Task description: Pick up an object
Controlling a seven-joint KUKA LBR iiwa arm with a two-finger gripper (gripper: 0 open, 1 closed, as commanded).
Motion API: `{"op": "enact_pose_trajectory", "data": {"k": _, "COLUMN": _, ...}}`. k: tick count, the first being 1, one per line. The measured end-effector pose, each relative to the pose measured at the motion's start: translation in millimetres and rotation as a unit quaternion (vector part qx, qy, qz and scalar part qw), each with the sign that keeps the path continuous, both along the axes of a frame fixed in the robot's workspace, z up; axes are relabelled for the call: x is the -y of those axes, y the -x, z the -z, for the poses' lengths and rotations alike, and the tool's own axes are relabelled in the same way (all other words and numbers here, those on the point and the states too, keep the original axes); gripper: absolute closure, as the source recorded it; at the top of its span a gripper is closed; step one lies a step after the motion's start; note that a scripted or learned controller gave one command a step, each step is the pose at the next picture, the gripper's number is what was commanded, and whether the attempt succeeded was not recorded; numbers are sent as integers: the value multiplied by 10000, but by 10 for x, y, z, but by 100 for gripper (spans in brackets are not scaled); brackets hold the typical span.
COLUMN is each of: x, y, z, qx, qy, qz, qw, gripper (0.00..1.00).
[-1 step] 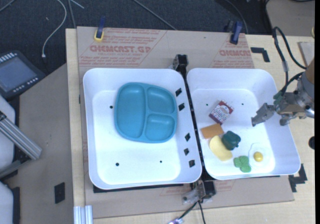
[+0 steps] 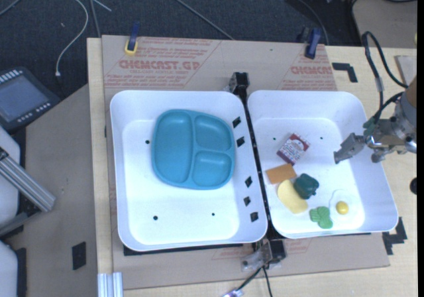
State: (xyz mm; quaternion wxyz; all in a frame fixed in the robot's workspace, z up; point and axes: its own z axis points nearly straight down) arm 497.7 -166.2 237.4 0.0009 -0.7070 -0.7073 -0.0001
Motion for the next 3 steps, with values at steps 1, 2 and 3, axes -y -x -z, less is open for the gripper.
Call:
{"op": "enact_pose_trajectory", "data": {"k": 1, "x": -90, "y": 32, "z": 589, "qx": -31, "qy": -12, "qz": 1, "qw": 10000, "gripper": 0}}
{"op": "enact_pose_trajectory", "data": {"k": 2, "x": -90, "y": 30, "z": 1015, "qx": -25, "qy": -10, "qz": 5, "qw": 10000, "gripper": 0}}
{"op": "enact_pose_trajectory", "data": {"k": 3, "x": -108, "y": -45, "z": 1323, "qx": 102, "qy": 1, "qz": -16, "qw": 9999, "gripper": 0}}
